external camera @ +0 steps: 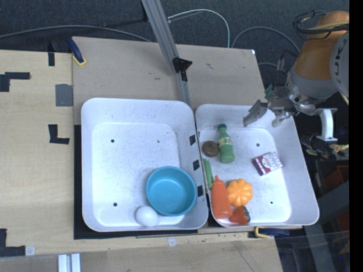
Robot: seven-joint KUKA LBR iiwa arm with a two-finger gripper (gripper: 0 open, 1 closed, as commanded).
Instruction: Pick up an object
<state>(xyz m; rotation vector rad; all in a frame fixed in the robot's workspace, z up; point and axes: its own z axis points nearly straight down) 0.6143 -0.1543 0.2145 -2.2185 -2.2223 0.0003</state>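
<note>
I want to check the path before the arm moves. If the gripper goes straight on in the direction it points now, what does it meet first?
The gripper points down over the right bin's upper right corner. It would probably meet bare bin floor first, with the green bottle off to the side, though depth is unclear from this view.

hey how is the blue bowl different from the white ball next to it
The blue bowl is an open, hollow dish; the white ball is a closed round shape. The bowl is clearly larger than the ball. The bowl is blue, the ball white. Both sit in the left bin, near its front edge.
</note>
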